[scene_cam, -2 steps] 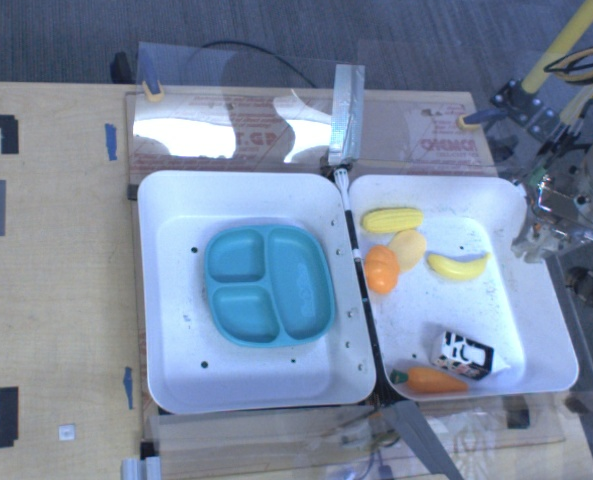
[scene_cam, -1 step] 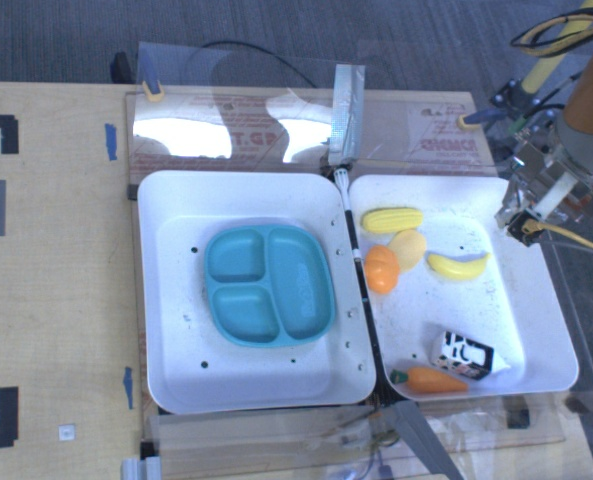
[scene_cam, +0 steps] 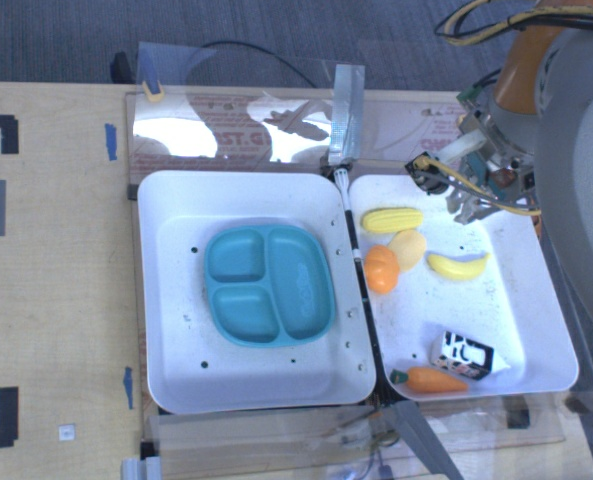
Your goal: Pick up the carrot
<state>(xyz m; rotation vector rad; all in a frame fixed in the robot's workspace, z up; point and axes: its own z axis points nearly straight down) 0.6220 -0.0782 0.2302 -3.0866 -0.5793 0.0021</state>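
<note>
The carrot (scene_cam: pixel 431 380) is orange with a small green top at its left end. It lies flat along the near rim of the right bin (scene_cam: pixel 536 298), just below a black-and-white box (scene_cam: pixel 464 354). My gripper (scene_cam: pixel 464 204) hangs over the far right part of that bin, well away from the carrot and above the banana (scene_cam: pixel 458 264). It holds nothing that I can see.
In the right bin, a yellow corn cob (scene_cam: pixel 392 220), a pale round fruit (scene_cam: pixel 410 247) and an orange (scene_cam: pixel 381 269) cluster near the left wall. The left bin (scene_cam: pixel 166 298) holds a teal divided plate (scene_cam: pixel 269 284). A ridge (scene_cam: pixel 358 278) separates the bins.
</note>
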